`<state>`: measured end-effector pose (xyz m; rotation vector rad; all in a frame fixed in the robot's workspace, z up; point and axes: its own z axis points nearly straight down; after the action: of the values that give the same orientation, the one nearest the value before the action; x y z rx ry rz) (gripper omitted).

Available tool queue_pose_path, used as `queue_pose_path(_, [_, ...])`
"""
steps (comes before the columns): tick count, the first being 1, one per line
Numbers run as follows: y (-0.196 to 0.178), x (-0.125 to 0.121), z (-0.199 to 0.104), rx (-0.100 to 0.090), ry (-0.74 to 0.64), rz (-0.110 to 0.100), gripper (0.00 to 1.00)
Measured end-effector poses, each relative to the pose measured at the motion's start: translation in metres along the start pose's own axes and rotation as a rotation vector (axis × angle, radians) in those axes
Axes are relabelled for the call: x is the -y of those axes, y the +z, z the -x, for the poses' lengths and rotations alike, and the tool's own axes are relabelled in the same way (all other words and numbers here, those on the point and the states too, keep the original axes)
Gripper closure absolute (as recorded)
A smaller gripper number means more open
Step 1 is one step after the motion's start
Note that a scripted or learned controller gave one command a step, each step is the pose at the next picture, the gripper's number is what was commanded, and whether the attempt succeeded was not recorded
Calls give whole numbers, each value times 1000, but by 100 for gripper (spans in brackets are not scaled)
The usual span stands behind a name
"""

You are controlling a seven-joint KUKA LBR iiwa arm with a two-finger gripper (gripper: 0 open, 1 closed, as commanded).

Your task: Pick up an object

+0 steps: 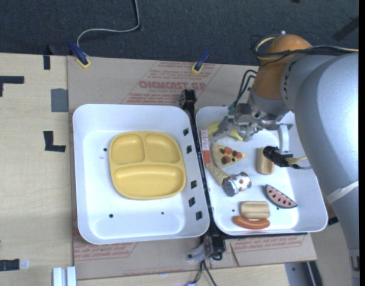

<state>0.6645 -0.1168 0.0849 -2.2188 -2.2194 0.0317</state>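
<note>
A: Tray [148, 164], yellow, sits mid-frame in the left bin [87, 159]. Right bin [308, 207]?
B: Toy food there. Pizza slice [229, 155] lies just below-left of the gripper [241, 127], a banana [225, 130] under it. Can't tell the grip state.

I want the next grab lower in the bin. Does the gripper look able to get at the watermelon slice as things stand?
Probably yes. The watermelon slice lies flat in the right bin, apart from the other toys, nothing over it. The gripper sits at the bin's far end.
</note>
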Motion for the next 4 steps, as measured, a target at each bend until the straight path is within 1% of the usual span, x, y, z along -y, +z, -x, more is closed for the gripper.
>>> queue_pose_path(1, [-8, 1, -3, -7, -1, -10, 100])
queue_pose_path(2, [-109, 68, -67, -13, -2, 16, 100])
queue_pose_path(3, [-109, 68, -67, -13, -1, 15, 0])
queue_pose_path(4, [-35, 45, -19, -11, 0, 12, 0])
